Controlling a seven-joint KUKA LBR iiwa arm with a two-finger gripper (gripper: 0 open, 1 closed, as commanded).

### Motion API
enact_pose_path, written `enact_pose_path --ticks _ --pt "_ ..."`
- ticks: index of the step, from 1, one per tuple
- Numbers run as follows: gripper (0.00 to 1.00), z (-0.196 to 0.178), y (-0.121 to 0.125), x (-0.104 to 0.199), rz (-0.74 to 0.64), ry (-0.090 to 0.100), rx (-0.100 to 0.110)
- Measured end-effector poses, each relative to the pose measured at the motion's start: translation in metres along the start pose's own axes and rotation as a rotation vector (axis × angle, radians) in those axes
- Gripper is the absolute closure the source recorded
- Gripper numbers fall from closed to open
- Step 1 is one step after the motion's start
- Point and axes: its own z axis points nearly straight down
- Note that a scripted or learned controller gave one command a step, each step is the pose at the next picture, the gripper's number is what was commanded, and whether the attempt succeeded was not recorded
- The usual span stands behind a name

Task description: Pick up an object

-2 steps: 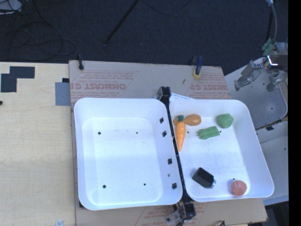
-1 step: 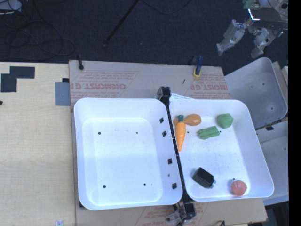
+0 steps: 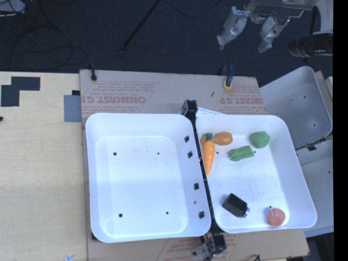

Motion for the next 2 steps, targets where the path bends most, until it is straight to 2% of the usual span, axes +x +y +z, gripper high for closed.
enact_pose_path --ticks 2 --pt "0.0 0.0 -0.001 0.162 -0.002 0.001 0.002"
